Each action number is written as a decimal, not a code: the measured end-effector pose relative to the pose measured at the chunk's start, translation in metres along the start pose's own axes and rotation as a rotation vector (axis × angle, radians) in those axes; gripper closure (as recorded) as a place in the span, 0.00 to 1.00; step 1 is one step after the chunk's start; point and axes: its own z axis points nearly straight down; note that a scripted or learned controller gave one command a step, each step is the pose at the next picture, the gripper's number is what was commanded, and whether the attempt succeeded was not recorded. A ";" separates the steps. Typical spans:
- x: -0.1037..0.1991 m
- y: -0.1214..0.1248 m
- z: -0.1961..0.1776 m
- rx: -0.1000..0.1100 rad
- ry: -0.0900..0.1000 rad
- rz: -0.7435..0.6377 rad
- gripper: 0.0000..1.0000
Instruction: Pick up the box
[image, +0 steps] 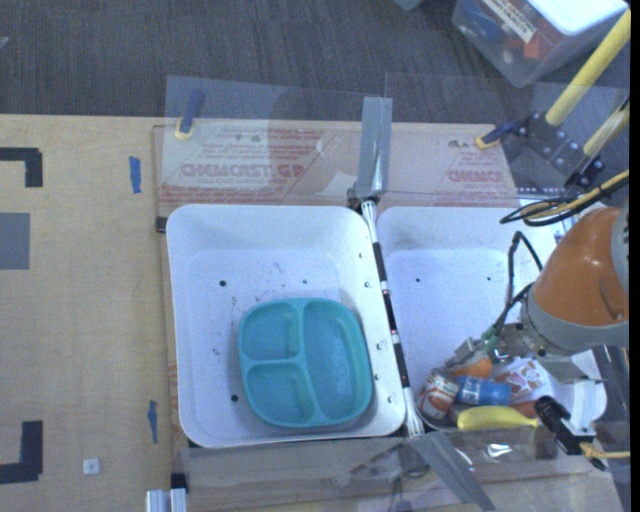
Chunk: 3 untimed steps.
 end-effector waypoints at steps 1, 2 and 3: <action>-0.002 0.001 -0.011 -0.005 -0.003 0.004 1.00; -0.036 0.049 0.000 0.000 -0.002 -0.237 1.00; -0.037 0.049 0.000 0.001 -0.002 -0.236 0.00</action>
